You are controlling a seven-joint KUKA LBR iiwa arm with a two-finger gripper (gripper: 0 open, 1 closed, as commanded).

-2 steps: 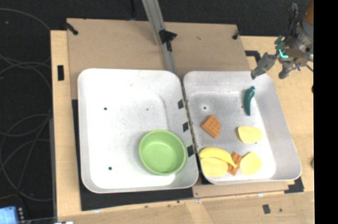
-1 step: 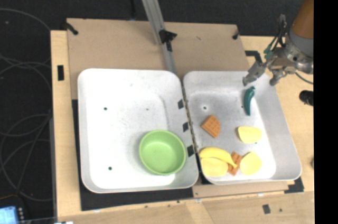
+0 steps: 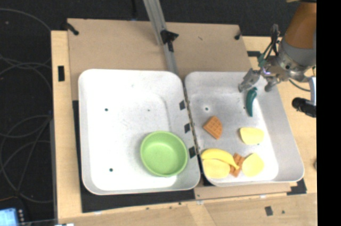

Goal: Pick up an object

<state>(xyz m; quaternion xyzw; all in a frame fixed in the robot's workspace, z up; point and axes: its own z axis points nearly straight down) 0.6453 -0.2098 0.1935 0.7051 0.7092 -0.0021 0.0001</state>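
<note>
Bench stock as I see it from my remote seat:

Arm (image 3: 301, 33): grey with an orange band, reaching in from the right, wrist over the upper right corner of the right bin.

Gripper (image 3: 259, 82): above the right bin's upper right area. I read its two fingers as spread apart, with nothing between them.

Right bin (image 3: 287, 139): white and shallow, holding six items.
- Teal piece (image 3: 249, 101): slim and curved, just below the gripper, lying on the bin floor. I cannot tell whether a fingertip touches it.
- Waffle (image 3: 213, 127): orange-brown square, near the bin's middle, apart from the rest.
- Yellow slice (image 3: 251, 135): right of the waffle.
- Banana (image 3: 216, 156): yellow, at the bottom left of this bin.
- Orange bit (image 3: 237, 162): small, wedged between the banana and the round yellow piece.
- Round yellow piece (image 3: 254, 165): bottom edge, right of the orange bit.

Left bin (image 3: 106, 91): white, holding one item.
- Green bowl (image 3: 163, 152): upright, in the lower right corner, near the divide between the bins.
</note>
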